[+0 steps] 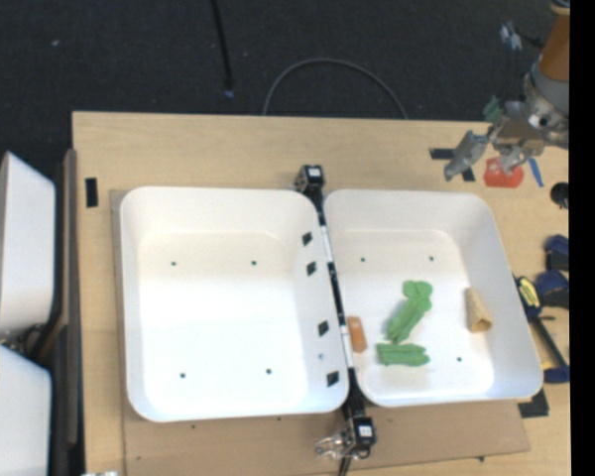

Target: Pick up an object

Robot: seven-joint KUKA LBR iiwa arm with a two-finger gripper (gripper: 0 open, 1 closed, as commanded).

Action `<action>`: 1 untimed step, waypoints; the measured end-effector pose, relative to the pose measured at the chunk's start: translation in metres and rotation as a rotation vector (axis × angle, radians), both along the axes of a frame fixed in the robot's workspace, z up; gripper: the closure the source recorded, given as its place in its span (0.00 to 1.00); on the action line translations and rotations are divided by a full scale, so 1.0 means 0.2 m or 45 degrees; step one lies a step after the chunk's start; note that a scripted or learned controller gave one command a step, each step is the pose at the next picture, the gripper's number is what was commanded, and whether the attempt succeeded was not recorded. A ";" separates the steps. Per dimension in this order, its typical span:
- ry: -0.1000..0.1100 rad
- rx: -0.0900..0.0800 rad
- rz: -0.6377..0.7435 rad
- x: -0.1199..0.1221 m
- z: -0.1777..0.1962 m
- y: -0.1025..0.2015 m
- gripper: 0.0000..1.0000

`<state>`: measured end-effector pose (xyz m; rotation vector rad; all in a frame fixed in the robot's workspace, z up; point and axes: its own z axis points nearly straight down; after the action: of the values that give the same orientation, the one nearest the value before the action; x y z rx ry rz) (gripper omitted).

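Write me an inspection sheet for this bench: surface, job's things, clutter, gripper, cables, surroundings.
Surface: wooden bench bearing left bin and right bin, side by side.
Job's things: in the right bin, green pieces, an orange piece by the divider, a tan piece.
Clutter: blue and yellow clamps at the bench's right edge; a red item near the far right corner.
Gripper: gripper above the bench's far right corner, outside the bins.
Cables: black cable looping on the floor.
Surroundings: dark floor; white boxes at left.
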<state>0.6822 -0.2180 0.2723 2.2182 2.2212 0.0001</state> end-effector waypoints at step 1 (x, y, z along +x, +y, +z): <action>-0.003 0.001 0.002 -0.14 -0.79 -0.01 0.00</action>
<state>0.6540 -0.2197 0.1133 2.2162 2.2218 0.0030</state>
